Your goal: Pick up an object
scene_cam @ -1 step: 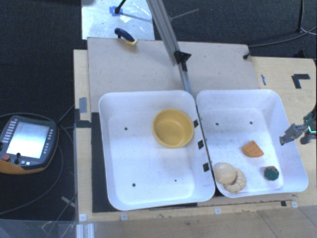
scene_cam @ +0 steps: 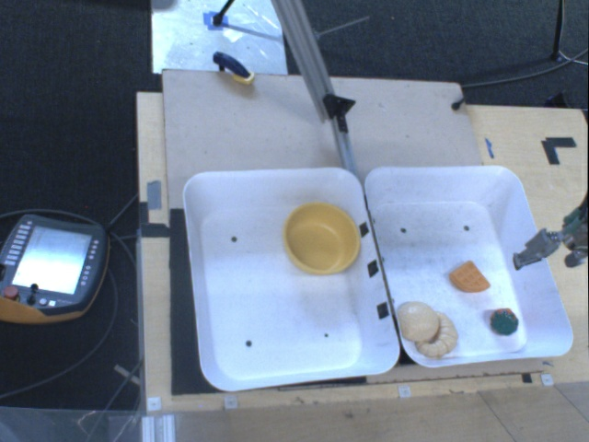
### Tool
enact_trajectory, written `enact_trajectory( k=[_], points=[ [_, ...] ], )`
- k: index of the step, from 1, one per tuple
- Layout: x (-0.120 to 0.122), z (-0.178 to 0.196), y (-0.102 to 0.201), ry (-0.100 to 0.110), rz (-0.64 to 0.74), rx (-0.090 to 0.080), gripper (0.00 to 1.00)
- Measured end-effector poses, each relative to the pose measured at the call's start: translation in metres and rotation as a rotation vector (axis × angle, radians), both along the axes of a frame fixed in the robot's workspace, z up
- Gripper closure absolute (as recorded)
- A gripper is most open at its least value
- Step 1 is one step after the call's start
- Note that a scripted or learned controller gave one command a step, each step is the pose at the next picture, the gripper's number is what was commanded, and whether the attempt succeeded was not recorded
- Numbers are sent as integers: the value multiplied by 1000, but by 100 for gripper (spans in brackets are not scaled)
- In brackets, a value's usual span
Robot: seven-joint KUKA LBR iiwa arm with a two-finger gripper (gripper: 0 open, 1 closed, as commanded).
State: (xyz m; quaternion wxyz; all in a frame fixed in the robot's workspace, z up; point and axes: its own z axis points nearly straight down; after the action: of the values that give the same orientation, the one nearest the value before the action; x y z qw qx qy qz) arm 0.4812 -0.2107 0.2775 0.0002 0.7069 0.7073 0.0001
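Where the right bin (scene_cam: 515, 191) meets its right rim, the gripper (scene_cam: 543, 247) hangs just over that edge, reaching in from the right; whether it is apart or together cannot be told from this view, and nothing shows in it. The nearest thing to it is an orange wedge (scene_cam: 469, 277), lying inside the right bin below and to the left of the gripper, apart from it. A small dark green ball (scene_cam: 503, 320) sits near the bin's lower right corner, under the gripper's line. At the lower left corner, against the dividing rim, lie a pale round bun (scene_cam: 417, 319) and a ribbed croissant-like piece (scene_cam: 440, 338), touching each other. The upper half of the right bin is bare floor. In the left bin (scene_cam: 221, 293) a yellow bowl (scene_cam: 321, 238) stands upright toward the upper right corner, with open floor around it.
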Motion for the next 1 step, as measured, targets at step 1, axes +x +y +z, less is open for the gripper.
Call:
enact_trajectory(
  k=[1],
  points=[
    [1, -61, 4, 5, 0, 1, 0]
  ],
)
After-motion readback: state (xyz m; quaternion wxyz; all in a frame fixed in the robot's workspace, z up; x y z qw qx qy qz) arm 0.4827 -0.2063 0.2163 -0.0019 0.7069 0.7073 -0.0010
